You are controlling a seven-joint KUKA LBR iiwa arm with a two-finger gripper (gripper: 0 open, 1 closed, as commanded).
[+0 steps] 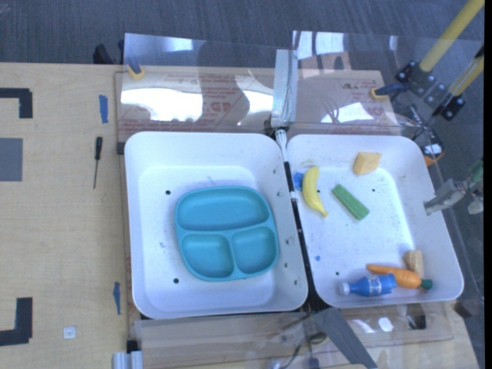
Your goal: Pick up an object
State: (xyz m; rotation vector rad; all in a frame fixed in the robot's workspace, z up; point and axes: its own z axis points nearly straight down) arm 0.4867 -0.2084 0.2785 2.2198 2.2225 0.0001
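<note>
The gripper (448, 197) is at the right rim of the right bin (400, 233), about halfway along that rim. It is a small grey piece that points to the left, toward the inside of the bin. Only a short part of the arm (480, 181) is seen behind it, at the edge of the view, so its pose is hard to read. The gripper is small and blurred, and I cannot tell if it is apart or together. Nothing is seen in it, and it touches none of the objects.

The objects to pick up all lie in the right bin. A banana (311, 191) lies near the left wall, lengthwise. Just beside it, to the right, is a green block (350, 202), tilted. A yellow wedge (367, 162) lies near the far wall, apart from both. At the near wall a carrot (396, 274) and a blue bottle (369, 286) lie side by side and seem to touch. A beige piece (415, 261) is just behind the carrot, in the near right corner. The gripper is well apart from the banana and the block, and nearer to the beige piece.

The left bin (146, 206) holds a teal plate (225, 231) with three compartments, lying flat in the middle.

On the bench (54, 229), left of the bins, lies a screwdriver (97, 160).
</note>
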